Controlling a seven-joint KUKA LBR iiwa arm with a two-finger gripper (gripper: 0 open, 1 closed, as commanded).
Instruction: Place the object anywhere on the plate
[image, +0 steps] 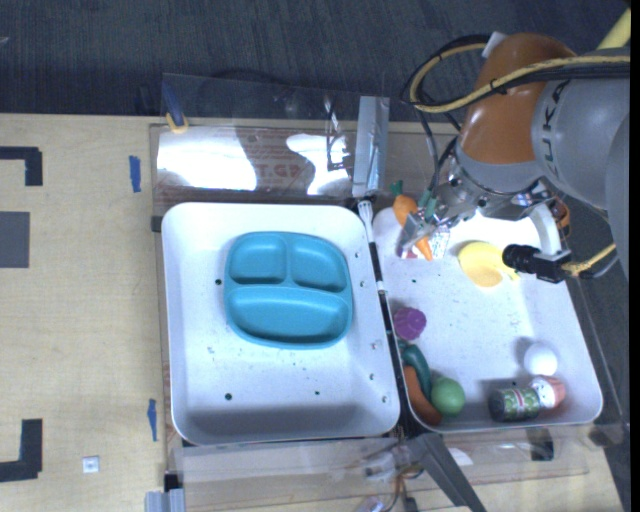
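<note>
Over right bin (560, 300) | gripper (425, 232) low, apparently near orange object (404, 209)

Plate (289, 288) smooth blue plastic (slightly glossy); bench (80, 330) matt wood.

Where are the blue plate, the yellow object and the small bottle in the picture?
blue plate (288, 315): camera view, on its large front compartment.
yellow object (481, 263): camera view, on its middle.
small bottle (518, 401): camera view, on its green label.
</note>
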